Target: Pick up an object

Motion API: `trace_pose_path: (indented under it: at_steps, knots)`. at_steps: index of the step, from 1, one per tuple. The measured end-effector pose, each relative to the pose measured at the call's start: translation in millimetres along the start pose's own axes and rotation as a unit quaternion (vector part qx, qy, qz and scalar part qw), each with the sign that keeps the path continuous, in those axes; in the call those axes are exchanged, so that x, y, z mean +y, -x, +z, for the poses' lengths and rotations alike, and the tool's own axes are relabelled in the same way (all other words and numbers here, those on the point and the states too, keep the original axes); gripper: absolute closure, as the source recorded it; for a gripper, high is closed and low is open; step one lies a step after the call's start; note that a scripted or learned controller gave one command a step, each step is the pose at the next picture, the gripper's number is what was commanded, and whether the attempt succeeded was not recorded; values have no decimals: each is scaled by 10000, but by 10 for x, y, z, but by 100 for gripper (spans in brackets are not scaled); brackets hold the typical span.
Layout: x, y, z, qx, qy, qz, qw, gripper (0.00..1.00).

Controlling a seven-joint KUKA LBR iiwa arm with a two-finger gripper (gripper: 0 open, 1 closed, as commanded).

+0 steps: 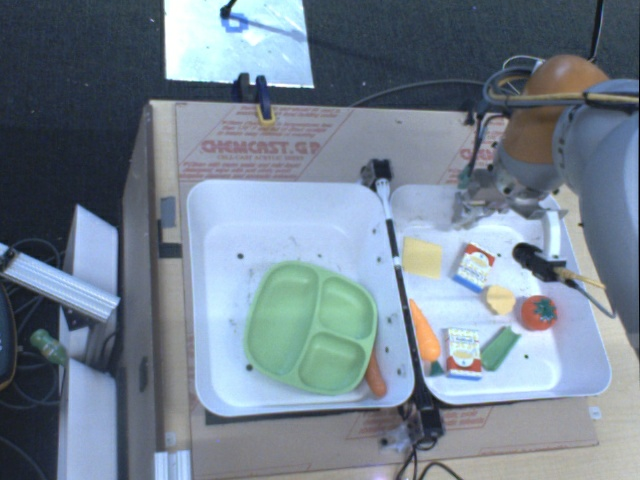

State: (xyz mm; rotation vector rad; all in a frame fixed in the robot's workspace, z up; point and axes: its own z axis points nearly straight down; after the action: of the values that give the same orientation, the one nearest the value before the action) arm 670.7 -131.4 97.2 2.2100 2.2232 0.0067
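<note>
My gripper [468,210] hangs over the far end of the right bin [585,368], above bare white floor, with nothing seen in it. Just in front of it lie a yellow cheese slice [422,258] and a small red-and-white carton [474,267]. Further toward the front sit a pale yellow chunk [499,300], a red tomato [538,312], a green pickle strip [500,348], a second small carton [462,353] and an orange carrot [425,331] along the bin's left wall.
The left bin [220,258] holds a green divided plate [312,325] with an orange sausage-like piece [375,376] beside its right rim. The arm [590,138] comes in over the right bin's far right corner.
</note>
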Motion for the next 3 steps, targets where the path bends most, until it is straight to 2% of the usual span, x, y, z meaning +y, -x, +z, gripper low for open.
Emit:
trace_pose_path:
  at_steps: [1, 2, 3]
  knots:
    - [-1, 0, 1, 0, -1, -1, 10000, 0]
    - [-205, 640, -857, -6, -14, 20, 10000, 0]
    - [-244, 750, 62, 3, -23, 24, 10000, 0]
